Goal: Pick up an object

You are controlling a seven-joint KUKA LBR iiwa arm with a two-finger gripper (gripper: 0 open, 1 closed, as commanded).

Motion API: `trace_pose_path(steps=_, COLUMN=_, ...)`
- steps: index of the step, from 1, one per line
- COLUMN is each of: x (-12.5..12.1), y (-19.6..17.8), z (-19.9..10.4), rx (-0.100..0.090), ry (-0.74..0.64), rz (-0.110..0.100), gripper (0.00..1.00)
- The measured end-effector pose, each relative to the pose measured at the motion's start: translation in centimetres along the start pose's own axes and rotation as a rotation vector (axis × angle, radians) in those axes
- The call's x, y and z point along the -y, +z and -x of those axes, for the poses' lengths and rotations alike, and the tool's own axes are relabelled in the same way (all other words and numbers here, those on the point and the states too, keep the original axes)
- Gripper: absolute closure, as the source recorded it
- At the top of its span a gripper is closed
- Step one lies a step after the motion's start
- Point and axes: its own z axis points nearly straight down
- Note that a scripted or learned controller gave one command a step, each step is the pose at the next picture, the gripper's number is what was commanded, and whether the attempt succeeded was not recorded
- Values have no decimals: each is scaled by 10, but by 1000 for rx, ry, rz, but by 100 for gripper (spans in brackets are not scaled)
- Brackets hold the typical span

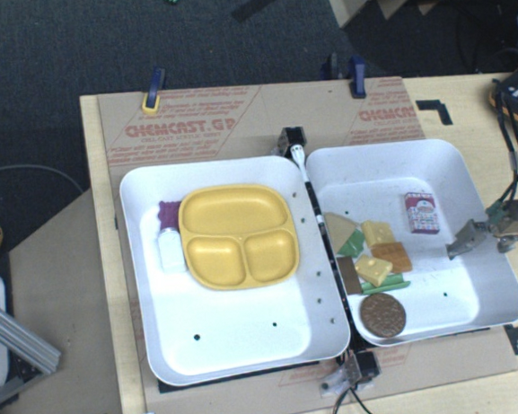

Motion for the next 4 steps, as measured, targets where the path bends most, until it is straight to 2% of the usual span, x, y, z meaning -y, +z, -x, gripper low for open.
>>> trace_pose_path(steps=1, x=-3, y=-6, z=0, rx=4, ry=-4, rz=12, gripper=0)
trace_pose_path(steps=3, x=1, y=93, z=-9, rx=0, ry=-4, rz=6, gripper=0)
trace_pose_path(steps=4, x=0, y=80, z=-7, rx=4, ry=-4, rz=14, gripper=100)
